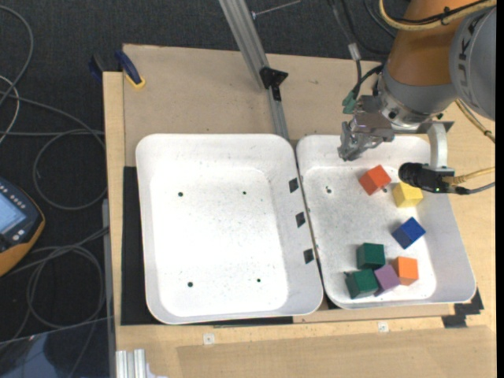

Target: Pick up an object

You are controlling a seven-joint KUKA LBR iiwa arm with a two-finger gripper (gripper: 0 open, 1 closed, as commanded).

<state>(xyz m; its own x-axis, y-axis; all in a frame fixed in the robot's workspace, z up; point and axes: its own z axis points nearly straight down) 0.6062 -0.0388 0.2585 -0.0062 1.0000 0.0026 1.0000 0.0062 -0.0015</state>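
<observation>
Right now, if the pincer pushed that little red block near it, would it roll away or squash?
The red block looks like a cube with flat faces, so it would probably slide rather than roll. Its crisp edges suggest it is stiff, not squashy. Being small, it is likely light and may skid across the white bin.

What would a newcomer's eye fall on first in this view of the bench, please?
Probably the big grey arm with its orange band, reaching in from the right, its hand hanging over the far edge of the right-hand shallow white bin. Next come the small coloured blocks scattered in that bin: an orange-red cube nearest the hand, then a yellow cube, a blue cube, and a green, purple and orange cluster at the near edge.
</observation>
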